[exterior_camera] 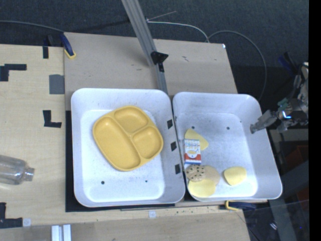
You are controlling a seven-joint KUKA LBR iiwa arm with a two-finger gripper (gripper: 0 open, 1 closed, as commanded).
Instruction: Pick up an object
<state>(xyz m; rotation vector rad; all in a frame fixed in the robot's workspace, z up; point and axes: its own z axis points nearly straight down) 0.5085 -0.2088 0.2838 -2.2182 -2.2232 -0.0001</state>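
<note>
The right bin (215,98) holds several small items along its left and front side. A small white carton with red and blue print (192,151) lies over a yellow piece (197,136). Below it a speckled cookie (195,172) rests on a flat yellow disc (203,188), with a yellow lump (234,175) to the right. My gripper (262,121) sits at the right bin's right rim, above and apart from all of these, with nothing seen in it. A yellow divided plate (128,137) lies in the left bin (120,92).
A slanted metal pole (138,19) comes down to the back edge between the bins. A clear plastic bottle (12,169) lies on the bench at far left. Cables run across the dark floor behind.
</note>
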